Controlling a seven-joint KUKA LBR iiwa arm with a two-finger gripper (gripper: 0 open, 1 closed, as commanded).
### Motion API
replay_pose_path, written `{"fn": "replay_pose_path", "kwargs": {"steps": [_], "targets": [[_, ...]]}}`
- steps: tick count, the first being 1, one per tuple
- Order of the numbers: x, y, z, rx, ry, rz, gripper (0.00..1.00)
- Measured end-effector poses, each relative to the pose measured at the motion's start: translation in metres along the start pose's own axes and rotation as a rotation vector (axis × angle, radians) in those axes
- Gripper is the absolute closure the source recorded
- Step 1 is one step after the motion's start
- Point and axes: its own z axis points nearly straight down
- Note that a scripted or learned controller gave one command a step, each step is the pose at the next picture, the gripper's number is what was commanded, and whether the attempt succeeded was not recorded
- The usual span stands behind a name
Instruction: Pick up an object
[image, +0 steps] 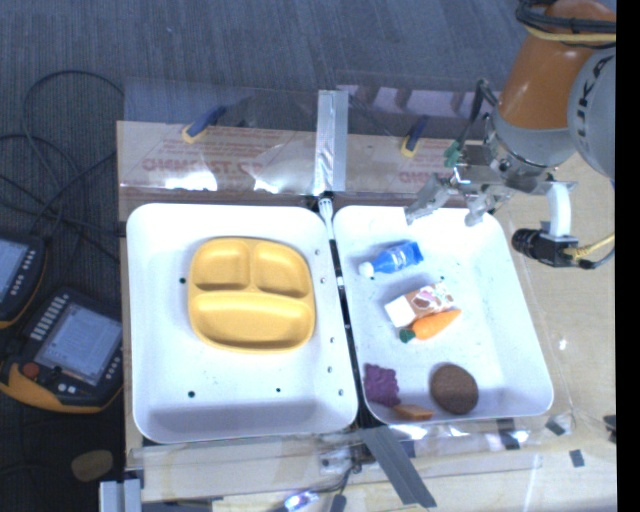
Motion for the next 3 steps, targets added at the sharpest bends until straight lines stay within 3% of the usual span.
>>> {"fn": "replay_pose_path", "kwargs": {"steps": [1, 2, 3], "targets": [[-0.004, -0.005, 0.161, 0.002, 0.0, -0.08, 0.0], [0.041, -0.041, 0.091, 0.001, -0.001, 0.07, 0.0], [-0.018, -0.01, 0.183, -0.014, -0.002, 0.029, 0.0]]}}
